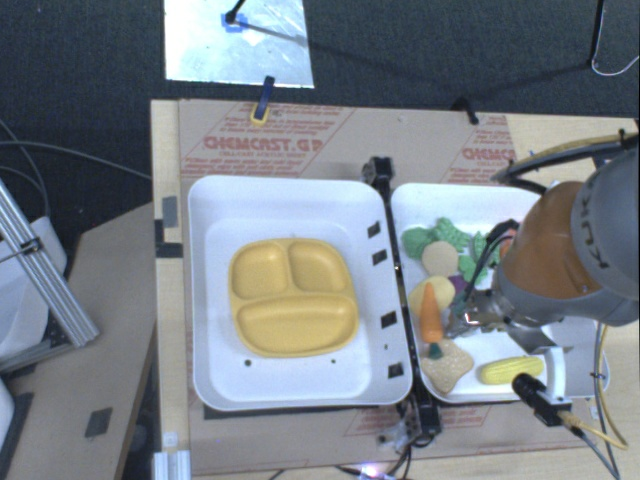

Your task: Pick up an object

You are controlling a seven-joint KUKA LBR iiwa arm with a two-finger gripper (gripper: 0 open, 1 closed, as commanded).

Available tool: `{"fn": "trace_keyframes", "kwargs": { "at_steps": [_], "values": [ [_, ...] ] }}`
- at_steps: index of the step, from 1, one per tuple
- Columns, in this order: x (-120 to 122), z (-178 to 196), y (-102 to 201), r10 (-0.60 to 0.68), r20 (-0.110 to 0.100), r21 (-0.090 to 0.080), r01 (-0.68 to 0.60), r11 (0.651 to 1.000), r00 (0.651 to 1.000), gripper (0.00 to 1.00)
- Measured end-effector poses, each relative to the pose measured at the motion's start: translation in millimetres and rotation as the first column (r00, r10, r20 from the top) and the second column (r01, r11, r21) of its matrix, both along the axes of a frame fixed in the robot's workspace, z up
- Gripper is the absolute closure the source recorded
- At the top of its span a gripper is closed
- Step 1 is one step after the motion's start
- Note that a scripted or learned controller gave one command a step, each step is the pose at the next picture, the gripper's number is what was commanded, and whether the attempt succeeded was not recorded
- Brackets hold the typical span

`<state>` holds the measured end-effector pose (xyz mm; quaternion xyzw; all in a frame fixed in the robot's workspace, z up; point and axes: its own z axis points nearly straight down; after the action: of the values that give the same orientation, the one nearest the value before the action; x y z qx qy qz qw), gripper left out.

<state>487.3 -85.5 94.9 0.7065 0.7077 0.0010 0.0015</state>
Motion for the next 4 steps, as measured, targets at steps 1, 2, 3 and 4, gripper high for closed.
{"fn": "trace_keyframes", "kwargs": {
  "at_steps": [1, 2, 3, 4],
  "values": [
    [1, 0, -3, -0.003, 0.006, -0.007, 0.003, 1.0, 1.0, 0.0],
    [47, -9, -14, 0.001, 0.003, -0.004, -0.001, 1.0, 1.0, 0.0],
    [46, -9, -14, -0.001, 0.003, -0.005, 0.001, 1.0, 1.0, 0.0],
    [46, -9, -14, -0.001, 0.003, -0.005, 0.001, 1.0, 1.0, 0.0]
  ]
}}
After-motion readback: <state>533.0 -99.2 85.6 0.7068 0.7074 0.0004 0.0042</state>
